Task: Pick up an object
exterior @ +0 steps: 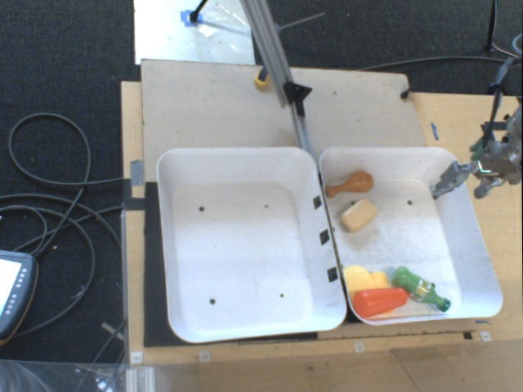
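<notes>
At the far left a teach pendant (11, 294) lies on the dark carpeted floor (65, 55) among loose black cables (49, 186), out of the arm's way. The left bin (176, 170) sits on a pale wooden bench (212, 104), its floor bare except for a few small dark holes. A slanted metal pole (265, 39) crosses the top of the view and ends near the seam where the two bins touch. The right bin (484, 251) holds every candidate for the pick: a brown drumstick-shaped toy (351, 184) near the far wall, a tan block (358, 215) just beside it, and, crowded against the near wall, a yellow toy (365, 278), an orange-red carrot-like toy (379, 301) and a green bottle (421, 289), all three touching or nearly so. That crowding probably makes the two loose far items easier targets. The gripper (451, 178) hangs over the bin's far right corner, well apart from all of them and holding nothing; whether it is spread or closed I cannot tell.
</notes>
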Controlling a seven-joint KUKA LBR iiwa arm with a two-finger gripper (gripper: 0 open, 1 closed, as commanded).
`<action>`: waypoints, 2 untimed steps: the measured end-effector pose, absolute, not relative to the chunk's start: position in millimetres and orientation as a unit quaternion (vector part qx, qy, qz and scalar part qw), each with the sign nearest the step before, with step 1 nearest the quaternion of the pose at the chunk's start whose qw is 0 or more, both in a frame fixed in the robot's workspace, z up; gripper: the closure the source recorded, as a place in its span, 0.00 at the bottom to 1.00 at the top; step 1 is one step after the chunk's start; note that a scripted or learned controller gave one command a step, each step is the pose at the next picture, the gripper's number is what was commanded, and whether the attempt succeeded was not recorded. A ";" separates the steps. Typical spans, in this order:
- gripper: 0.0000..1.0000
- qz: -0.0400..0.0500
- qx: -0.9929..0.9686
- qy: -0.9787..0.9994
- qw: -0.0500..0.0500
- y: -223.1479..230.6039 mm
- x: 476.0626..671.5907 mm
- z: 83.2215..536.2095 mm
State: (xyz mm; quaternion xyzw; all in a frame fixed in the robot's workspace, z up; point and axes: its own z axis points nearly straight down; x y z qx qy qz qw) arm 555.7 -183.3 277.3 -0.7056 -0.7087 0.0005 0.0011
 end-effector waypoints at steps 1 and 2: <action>0.00 -0.001 -0.705 -0.709 -0.001 -183.2 556.4 279.5; 0.00 0.001 -0.705 -0.709 0.001 -175.8 562.1 232.2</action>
